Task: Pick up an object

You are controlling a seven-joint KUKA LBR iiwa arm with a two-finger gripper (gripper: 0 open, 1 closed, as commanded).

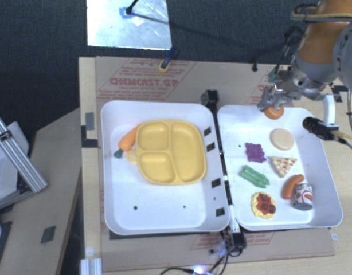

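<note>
Cardboard covers the bench under 2 white bins. With the yellow tray (167, 152) as landmark: it fills much of the left bin (116, 211), a carrot (128, 138) tucked at its left edge. Right of it, the right bin (331, 211) holds loosely spaced toy foods. The gripper (273, 103) hangs at that bin's far rim, directly over an orange piece (274, 113); contact is unclear, and I cannot tell the jaws' opening.

Small round orange piece (274, 113) at right bin's far edge
</note>
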